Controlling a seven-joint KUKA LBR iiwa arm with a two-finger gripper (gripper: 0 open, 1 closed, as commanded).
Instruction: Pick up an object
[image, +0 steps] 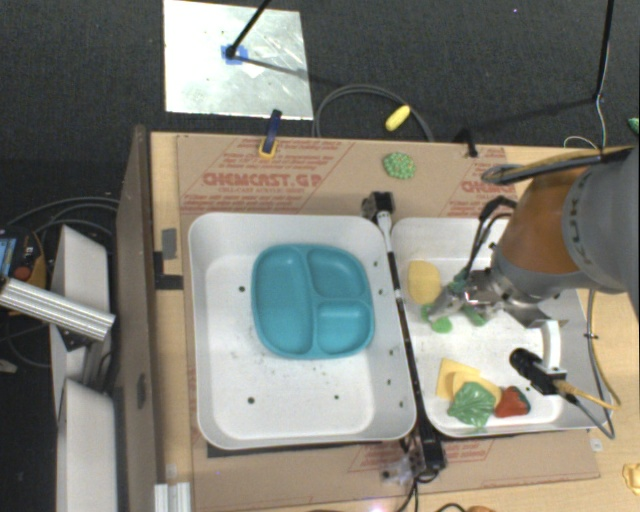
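Observation:
My gripper is low in the right bin, near its left-middle. A small green object lies just below-left of it, touching or nearly touching the gripper tip. Just up-left of the gripper lies a yellow rounded object. A yellow wedge, a green leafy piece and a red piece sit along the bin's near edge. The arm's wrist hides part of the bin's right side.
The left bin holds a blue divided plate. A green knobbly ball and a yellow item lie beyond the bins on the bench. The wall between the bins runs just left of the gripper.

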